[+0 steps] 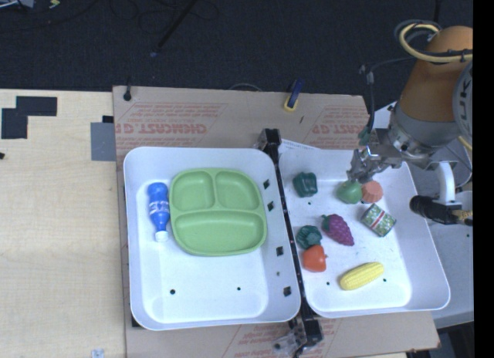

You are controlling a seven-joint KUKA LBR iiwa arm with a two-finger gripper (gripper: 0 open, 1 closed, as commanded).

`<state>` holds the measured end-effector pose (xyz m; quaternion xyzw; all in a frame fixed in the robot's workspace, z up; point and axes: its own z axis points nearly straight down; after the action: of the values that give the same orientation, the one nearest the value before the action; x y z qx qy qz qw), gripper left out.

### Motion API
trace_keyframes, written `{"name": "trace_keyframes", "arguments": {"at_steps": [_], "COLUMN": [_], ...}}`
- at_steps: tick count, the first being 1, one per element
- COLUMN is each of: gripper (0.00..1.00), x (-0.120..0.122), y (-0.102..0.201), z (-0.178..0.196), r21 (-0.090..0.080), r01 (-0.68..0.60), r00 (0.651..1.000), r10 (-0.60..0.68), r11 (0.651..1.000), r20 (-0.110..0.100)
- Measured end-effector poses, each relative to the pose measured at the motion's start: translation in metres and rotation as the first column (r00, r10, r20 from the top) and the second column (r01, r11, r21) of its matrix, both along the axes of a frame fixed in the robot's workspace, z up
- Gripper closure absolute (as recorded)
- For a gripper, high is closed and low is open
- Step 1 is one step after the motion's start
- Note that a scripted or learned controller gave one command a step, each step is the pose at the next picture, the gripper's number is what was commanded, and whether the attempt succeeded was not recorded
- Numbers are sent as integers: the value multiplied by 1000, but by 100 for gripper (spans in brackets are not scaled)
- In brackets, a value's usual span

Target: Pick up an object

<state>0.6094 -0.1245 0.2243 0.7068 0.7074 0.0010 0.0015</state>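
Grey gripper [361,170] of mine sits low in the right bin [432,287], its tips right over a small green fruit [349,191]; whether they are spread or pinching it I cannot tell. Crowding that roundish fruit, which shows no clear long axis, are an orange piece [373,191] touching its right and a small can [378,220] below. Farther out I see purple grapes [337,229], a green pepper [306,184] and yellow corn [361,275].

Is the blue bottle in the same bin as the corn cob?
No: the blue bottle lies in the left bin beside the green plate, while the corn cob lies in the right bin.
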Motion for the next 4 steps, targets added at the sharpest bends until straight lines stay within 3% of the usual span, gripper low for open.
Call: {"name": "trace_keyframes", "arguments": {"at_steps": [1,2,3,4], "gripper": [100,100,100,100], "x": [0,-27,-32,-16], "y": [0,51,59,62], "z": [3,-5,-5,7], "r21": [1,3,2,1], "r01": [-2,-2,0,0], "r00": [1000,1000,1000,1000], "r10": [2,2,0,0], "r11": [1000,1000,1000,1000], "r20": [-5,-9,-8,-4]}}
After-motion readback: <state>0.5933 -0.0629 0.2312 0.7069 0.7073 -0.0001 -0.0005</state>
